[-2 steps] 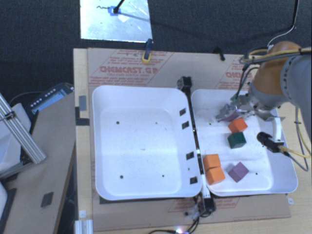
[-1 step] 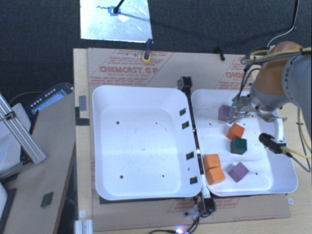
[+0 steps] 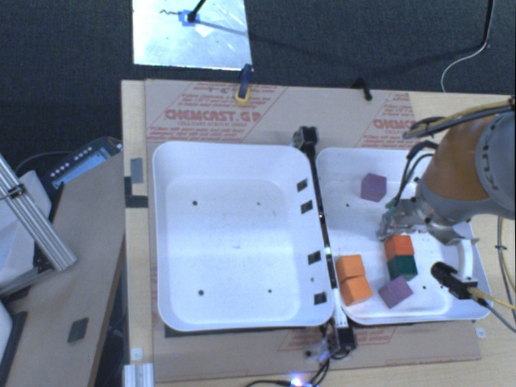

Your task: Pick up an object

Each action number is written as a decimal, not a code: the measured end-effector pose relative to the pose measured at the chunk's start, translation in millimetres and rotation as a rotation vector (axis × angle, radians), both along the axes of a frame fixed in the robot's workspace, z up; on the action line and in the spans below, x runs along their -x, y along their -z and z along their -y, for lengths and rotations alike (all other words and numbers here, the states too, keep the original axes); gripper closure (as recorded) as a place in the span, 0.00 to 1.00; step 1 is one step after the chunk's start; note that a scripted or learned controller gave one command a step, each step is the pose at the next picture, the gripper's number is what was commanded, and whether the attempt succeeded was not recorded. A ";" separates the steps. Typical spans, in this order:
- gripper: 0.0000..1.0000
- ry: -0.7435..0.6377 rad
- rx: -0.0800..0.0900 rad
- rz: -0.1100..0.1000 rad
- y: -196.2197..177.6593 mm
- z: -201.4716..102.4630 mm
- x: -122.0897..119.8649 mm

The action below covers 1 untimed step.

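Arm (image 3: 472, 168): bulky rounded grey shell, broad orange band (image 3: 451, 164) above wrist. Black and yellow cables (image 3: 423, 127) looping off band toward 10 o'clock. Gripper (image 3: 395, 226): small, dull metal grey, at 7 o'clock of band.

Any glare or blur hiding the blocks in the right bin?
Camera view: lighting is even, no glare on the right bin; the purple block and orange block read clearly, edges slightly soft. The foil sheet above the bench shines brightly. The arm shades the blocks beside it.
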<state>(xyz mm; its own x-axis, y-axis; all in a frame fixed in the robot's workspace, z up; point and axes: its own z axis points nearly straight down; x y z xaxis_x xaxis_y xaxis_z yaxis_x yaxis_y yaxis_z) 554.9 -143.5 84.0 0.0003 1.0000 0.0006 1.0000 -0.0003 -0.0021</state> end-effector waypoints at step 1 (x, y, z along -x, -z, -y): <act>1.00 0.002 0.006 0.007 -1.6 67.4 -28.4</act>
<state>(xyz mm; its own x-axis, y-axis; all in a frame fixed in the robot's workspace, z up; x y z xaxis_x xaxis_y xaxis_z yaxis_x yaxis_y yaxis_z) 583.3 -210.9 85.6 0.0022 1.0000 -0.0051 1.0000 -0.0021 0.0053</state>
